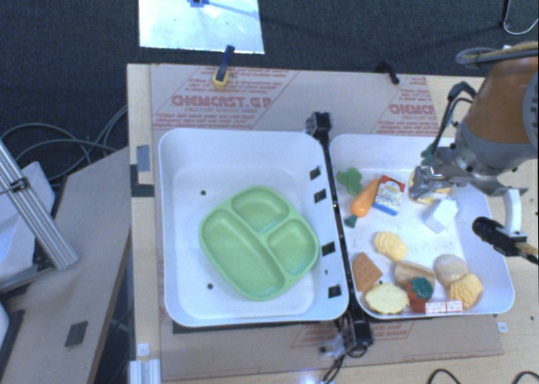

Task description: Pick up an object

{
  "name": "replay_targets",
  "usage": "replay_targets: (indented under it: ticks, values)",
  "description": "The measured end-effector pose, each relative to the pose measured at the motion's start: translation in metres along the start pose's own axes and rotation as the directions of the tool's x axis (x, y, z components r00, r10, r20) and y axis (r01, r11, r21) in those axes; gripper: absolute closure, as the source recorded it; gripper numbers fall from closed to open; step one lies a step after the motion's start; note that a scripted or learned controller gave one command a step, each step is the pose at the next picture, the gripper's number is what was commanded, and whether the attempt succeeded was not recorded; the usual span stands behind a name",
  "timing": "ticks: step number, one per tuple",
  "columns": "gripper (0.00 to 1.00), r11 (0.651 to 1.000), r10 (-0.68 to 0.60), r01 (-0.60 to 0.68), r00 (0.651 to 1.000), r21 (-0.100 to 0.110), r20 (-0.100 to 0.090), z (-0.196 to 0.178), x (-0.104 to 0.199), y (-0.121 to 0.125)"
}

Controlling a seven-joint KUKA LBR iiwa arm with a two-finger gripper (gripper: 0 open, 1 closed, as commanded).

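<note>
My gripper [426, 182] hangs low over the upper right part of the right bin [497, 248]. A small yellow piece [427, 197] shows just under its tip; whether it is held is unclear. A white block [440, 216] lies just below it. To its left lie a red, white and blue carton [388, 194], an orange carrot [365, 197] and a green toy [349, 178]. Toy food fills the bin's lower half: a yellow corn piece [390, 245], a cracker [365, 271], a bread roll [413, 271] and a pale egg-like piece [450, 267].
The left bin [181, 205] holds a green divided plate [258, 242]. A black divider with clips [330, 205] runs between the bins. At the right bin's front edge sit a yellow slice [386, 299], a red and teal piece [418, 290] and a second corn piece [466, 290].
</note>
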State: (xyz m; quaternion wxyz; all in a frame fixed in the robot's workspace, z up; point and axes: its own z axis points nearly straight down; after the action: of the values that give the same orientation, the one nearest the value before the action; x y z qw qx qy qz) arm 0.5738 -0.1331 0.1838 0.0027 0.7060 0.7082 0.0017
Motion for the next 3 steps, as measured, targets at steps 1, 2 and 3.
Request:
replay_targets:
  ticks: [1, 2, 3]
  values:
    - [1.0, 1.0, -0.001, 0.001, 1.0, 0.0, 0.0, -0.043, 0.0, 0.002]
    - [1.0, 1.0, -0.006, 0.006, 1.0, 0.002, -0.002, -0.038, 0.042, 0.027]
    - [1.0, 1.0, -0.007, 0.007, 1.0, 0.002, -0.003, -0.049, 0.094, 0.042]
